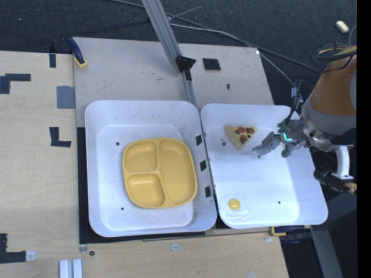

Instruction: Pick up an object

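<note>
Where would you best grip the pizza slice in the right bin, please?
Probably across the pizza slice at its narrower lower end, coming straight down from above: it lies flat on the right bin floor, so no side approach gets under it. The pincer sits just right of it.

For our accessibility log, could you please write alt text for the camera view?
A robot gripper hovers open over the right bin, just right of a pizza slice, with a fried egg near the bin's front. The left bin holds a yellow tray.
</note>
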Robot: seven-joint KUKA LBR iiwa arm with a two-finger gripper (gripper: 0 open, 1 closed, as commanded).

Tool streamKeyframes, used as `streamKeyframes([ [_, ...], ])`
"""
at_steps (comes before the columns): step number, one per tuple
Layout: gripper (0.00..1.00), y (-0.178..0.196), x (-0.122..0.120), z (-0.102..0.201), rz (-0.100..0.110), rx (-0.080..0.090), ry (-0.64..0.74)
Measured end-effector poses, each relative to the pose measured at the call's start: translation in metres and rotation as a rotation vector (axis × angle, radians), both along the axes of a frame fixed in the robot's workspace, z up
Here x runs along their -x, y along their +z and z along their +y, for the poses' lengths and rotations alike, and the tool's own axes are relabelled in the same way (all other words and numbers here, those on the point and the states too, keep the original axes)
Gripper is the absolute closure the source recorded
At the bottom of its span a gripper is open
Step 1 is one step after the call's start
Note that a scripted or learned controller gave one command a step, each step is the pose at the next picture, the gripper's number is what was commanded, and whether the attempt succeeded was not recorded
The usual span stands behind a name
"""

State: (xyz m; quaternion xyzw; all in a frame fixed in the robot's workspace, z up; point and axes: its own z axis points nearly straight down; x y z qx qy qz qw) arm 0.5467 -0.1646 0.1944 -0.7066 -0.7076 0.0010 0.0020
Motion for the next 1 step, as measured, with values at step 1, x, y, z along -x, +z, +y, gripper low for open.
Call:
streamKeyframes([
  [1,0.00,0.0009,-0.0006,0.0000,-0.002,0.001,0.000],
])
